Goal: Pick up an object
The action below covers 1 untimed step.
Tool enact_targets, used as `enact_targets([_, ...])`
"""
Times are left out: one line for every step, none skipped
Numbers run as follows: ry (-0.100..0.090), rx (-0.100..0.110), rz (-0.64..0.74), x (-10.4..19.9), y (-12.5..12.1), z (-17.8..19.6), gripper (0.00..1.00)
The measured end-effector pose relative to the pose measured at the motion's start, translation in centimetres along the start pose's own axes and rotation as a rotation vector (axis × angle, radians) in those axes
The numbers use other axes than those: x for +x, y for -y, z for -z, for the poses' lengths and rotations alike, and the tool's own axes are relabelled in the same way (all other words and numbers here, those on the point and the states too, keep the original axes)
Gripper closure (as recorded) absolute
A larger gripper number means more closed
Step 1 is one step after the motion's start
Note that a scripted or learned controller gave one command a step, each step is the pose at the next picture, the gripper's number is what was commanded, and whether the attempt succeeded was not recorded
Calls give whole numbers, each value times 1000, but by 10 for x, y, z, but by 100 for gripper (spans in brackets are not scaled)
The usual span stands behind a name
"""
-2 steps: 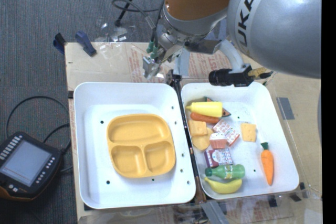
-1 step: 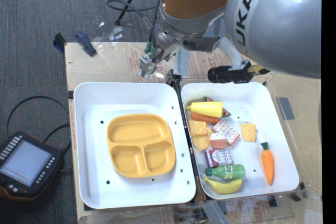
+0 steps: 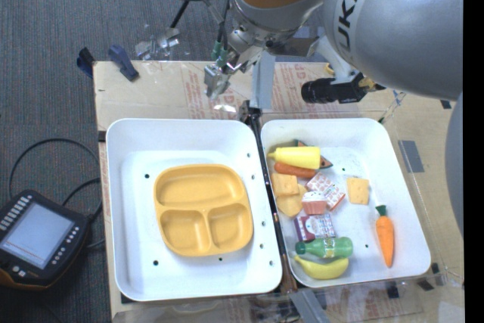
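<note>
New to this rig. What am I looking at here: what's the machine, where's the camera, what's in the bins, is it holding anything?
One camera, fixed above the bench, looks down at a slant on two shallow white bins side by side. The big grey and orange shape at the top is a KUKA robot arm reaching in from the right. Its gripper hangs above the bench behind the bins, and nothing is visible between its fingers.

The left bin holds a yellow divided tray. The right bin holds toy food: a corn cob, a carrot, a banana, a green bottle, a cracker and a few small packets. A control pendant lies on the floor at the left.
</note>
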State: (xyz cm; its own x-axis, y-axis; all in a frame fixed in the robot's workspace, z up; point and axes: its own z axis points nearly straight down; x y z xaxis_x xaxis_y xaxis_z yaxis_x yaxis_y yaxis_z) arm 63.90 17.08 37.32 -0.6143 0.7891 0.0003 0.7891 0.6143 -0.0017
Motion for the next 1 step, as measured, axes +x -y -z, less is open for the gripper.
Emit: enact_targets([0, -1, 330, -42, 27, 3, 100])
